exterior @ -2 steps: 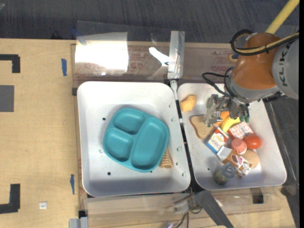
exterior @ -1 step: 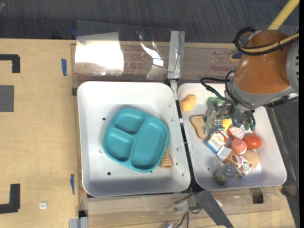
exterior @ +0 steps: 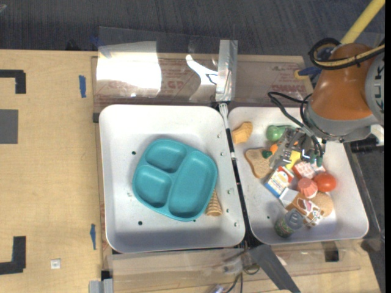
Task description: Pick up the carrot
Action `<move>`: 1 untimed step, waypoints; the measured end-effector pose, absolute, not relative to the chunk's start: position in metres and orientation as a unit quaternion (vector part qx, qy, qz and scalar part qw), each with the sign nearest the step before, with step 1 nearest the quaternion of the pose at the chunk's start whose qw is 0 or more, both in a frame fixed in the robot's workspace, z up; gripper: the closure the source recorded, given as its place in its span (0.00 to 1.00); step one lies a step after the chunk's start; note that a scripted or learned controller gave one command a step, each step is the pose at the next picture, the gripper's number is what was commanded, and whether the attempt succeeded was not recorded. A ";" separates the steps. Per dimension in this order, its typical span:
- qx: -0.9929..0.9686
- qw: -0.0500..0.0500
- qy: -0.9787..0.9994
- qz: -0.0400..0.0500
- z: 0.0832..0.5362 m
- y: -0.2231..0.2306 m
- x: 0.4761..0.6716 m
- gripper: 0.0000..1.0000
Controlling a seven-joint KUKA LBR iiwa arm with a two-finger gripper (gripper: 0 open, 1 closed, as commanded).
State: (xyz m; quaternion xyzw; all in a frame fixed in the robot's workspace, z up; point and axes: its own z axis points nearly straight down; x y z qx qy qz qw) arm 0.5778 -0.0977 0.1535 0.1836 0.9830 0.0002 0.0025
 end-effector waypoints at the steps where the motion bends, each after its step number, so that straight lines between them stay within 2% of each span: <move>1: 0.228 0.006 0.974 0.001 0.101 -0.092 0.622 1.00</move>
